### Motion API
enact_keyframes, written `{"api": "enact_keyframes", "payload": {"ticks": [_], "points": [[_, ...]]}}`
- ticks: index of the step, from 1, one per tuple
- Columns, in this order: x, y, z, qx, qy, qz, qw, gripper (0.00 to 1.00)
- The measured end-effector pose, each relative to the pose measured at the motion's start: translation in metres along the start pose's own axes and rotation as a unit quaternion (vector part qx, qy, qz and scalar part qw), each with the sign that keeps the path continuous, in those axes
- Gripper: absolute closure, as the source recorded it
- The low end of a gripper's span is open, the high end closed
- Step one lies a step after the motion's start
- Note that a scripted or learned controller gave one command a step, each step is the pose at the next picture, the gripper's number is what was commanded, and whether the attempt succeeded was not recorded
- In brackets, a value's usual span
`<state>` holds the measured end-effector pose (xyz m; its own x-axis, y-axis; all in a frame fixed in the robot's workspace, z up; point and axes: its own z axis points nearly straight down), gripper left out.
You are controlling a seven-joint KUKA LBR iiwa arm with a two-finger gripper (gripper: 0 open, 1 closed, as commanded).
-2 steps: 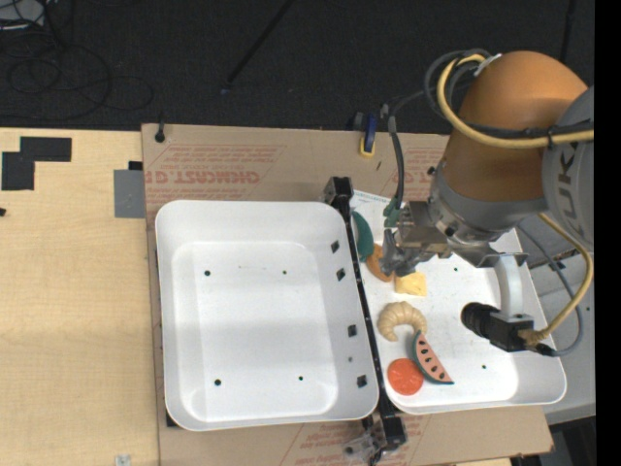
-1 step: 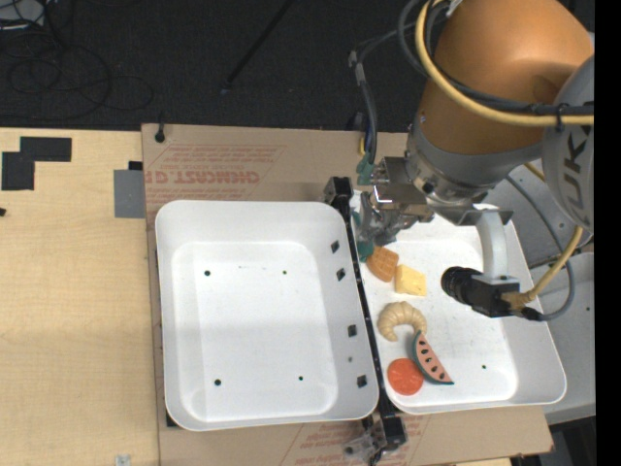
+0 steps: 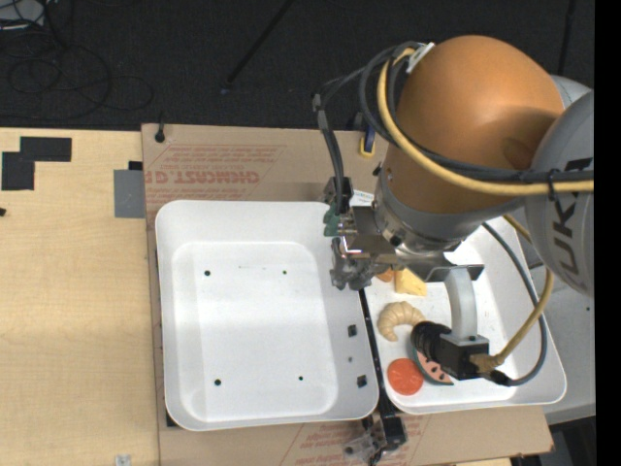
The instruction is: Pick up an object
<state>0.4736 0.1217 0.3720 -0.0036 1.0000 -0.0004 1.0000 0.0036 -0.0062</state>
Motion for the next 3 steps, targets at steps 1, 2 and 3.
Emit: {"api": "enact_keyframes", "payload": {"ticks": [1,2,3], "points": [[-0.093,0.002,-0.064,-0.005,-0.001,0.006,1.0000,1.00],[-0.016,0.002,-0.121,-0.005,0.001,-0.002,1.0000,1.00],[0.019,0.001,-0.167,-0.003,0.000,0.000,1.0000,1.00]]}}
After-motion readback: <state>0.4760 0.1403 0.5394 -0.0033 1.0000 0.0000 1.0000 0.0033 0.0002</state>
